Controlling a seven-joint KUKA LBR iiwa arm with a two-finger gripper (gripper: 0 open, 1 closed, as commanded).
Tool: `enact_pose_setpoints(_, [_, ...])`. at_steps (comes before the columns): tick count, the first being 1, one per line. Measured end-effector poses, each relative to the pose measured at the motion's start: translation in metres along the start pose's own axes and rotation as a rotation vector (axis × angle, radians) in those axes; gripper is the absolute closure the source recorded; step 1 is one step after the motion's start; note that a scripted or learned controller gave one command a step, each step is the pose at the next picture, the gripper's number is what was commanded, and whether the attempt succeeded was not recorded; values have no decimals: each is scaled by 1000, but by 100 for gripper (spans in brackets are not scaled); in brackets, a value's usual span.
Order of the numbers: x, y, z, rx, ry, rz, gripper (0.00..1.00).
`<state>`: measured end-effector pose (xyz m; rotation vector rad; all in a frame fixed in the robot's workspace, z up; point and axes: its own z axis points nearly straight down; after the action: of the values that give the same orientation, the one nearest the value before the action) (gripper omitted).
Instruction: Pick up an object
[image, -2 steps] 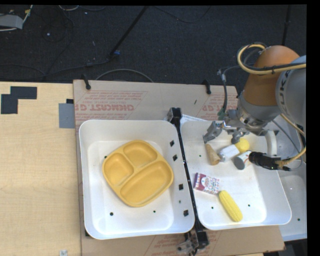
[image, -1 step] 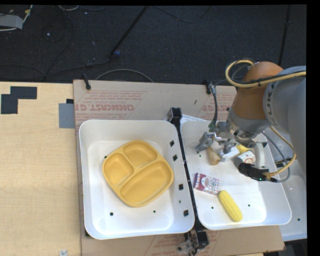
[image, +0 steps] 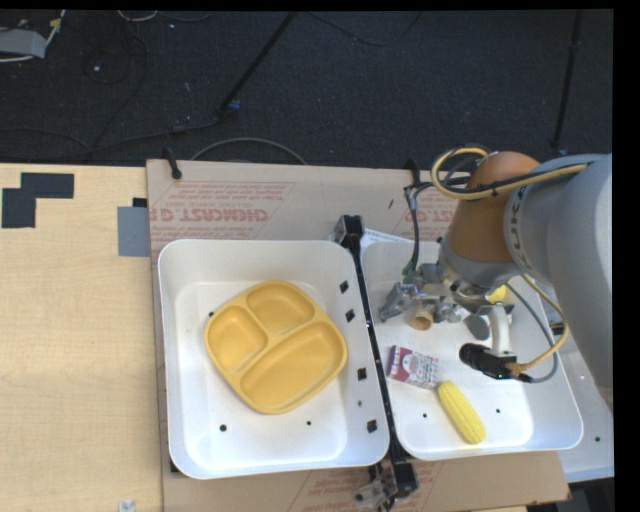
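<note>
End effector (image: 432, 308) is hanging low in the right bin (image: 560, 425); grip state impossible to tell. Corn cob (image: 461, 411) is lying near the front, beside a small packet (image: 412, 366): looking light, stiff, ridged; take it across the middle.

Even, bright overhead light blows out the white bins (image: 190, 300), shadows soft, focus slightly grainy.

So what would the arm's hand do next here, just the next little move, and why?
Probably a short drop straight down. The hand hangs low in the right bin, with a small tan piece right beside it. The corn cob and the small packet lie apart, nearer the camera. I can't tell how its fingers stand.
</note>
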<state>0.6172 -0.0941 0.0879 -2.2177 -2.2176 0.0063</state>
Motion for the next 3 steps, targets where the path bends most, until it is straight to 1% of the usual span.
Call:
enact_pose_setpoints(1, [-1, 0, -13, -1, 0, 2, 100])
enact_pose_setpoints(2, [-4, 4, -55, -7, -1, 2, 100])
enact_pose_setpoints(3, [-7, 6, -117, -9, -2, 0, 100])
